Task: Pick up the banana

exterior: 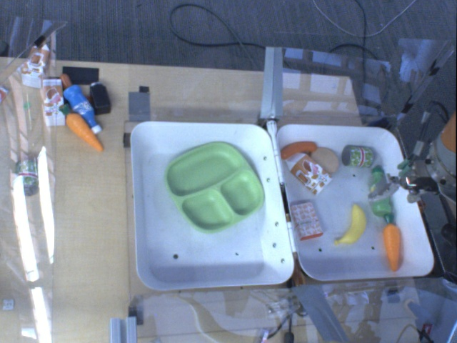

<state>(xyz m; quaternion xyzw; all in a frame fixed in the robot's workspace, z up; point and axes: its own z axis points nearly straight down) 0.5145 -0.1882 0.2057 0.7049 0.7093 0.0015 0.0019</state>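
Camera view: banana (352, 226) lies near the right bin's (421, 266) front edge; gripper (400, 181) at its right edge, finger state unclear.

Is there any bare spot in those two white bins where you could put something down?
The left bin has bare floor all around the green plate, widest along its near edge. The right bin is crowded; a free patch lies between the banana, the can and the red-and-white packet.

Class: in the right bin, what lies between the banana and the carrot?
In the camera view, only bare white bin floor separates the banana from the carrot; they lie apart, with nothing between.
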